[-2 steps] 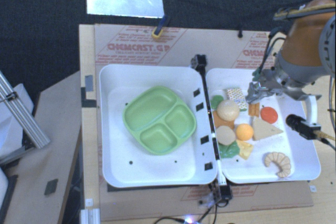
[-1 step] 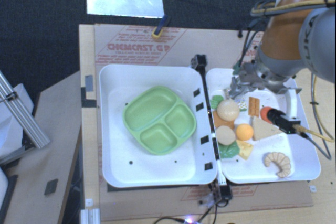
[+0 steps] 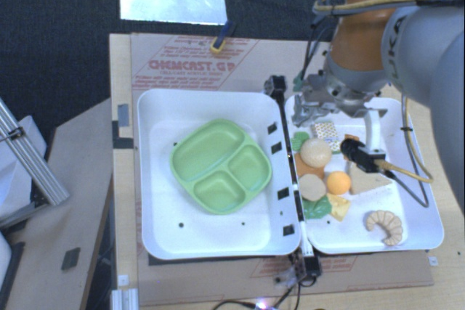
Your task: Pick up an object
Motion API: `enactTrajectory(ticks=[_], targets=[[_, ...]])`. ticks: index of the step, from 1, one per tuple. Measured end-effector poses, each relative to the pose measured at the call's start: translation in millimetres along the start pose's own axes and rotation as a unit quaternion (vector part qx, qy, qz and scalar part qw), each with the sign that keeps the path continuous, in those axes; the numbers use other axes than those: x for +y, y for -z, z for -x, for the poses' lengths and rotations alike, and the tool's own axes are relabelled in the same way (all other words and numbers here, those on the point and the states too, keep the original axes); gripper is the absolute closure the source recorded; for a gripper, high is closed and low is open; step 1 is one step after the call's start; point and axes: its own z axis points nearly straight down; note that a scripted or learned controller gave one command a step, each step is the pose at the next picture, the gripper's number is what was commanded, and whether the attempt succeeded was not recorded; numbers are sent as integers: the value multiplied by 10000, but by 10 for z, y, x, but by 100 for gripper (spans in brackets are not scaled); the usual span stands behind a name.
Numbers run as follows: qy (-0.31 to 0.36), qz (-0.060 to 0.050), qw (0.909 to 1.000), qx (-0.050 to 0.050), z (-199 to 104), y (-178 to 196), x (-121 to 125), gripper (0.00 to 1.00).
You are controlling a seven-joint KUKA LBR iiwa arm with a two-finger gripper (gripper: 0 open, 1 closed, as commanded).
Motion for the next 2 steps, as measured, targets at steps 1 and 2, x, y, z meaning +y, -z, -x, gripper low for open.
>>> enactTrajectory(ticks=[1,2], targets=[[-22,-13,10000,-9,-358,-135,-4,100],[-16,-11,10000,-3,-450,-15,27,100]])
